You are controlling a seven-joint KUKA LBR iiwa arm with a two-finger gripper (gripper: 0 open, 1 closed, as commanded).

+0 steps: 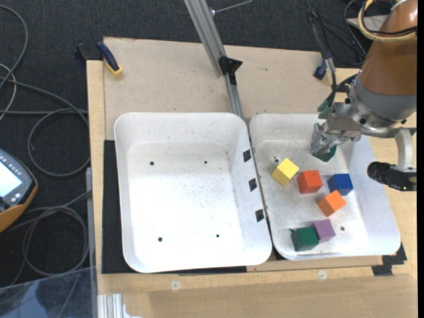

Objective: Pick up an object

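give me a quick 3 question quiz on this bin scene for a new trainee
1. True or false: all the blocks lie in the right bin.
2. How many blocks are there?
3. Which block lies nearest the gripper? A) green block B) red block C) purple block

Key:
1. True; the left bin holds none.
2. Six: yellow block, red, blue block, orange block, purple, green.
3. B

Two shallow white plastic bins [132,197] with a smooth, speckled finish, pale matt wooden bench top [165,71], brushed silver metal post [202,18], dark rough carpet [46,18]
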